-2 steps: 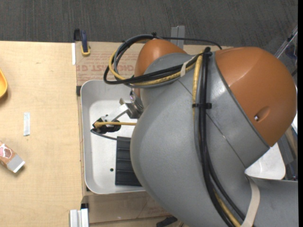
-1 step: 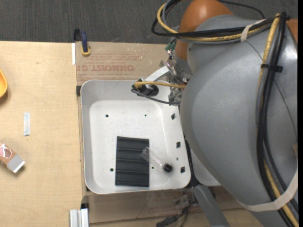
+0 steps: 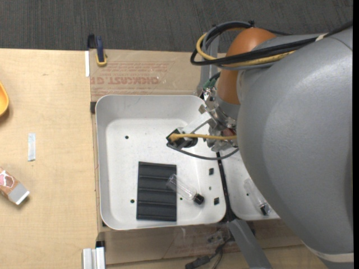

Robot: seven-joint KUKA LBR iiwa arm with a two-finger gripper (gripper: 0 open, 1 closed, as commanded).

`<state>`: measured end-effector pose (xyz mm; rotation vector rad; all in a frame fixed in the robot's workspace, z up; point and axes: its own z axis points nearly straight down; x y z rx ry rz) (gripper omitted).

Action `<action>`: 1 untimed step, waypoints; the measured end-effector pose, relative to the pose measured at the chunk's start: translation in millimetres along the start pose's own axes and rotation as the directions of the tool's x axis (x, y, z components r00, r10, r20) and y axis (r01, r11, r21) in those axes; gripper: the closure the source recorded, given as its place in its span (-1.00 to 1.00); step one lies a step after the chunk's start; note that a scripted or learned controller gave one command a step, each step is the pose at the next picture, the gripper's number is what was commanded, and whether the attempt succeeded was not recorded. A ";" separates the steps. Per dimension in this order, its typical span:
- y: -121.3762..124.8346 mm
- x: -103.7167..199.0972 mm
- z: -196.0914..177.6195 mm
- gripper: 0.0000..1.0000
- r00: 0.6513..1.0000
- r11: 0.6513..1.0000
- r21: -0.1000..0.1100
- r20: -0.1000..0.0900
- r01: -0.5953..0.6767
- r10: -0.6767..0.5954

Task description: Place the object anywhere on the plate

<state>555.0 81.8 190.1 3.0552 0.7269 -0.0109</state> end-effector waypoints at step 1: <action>-52.5 -22.8 41.9 1.00 0.947 0.947 0.001 0.000 0.321 -0.321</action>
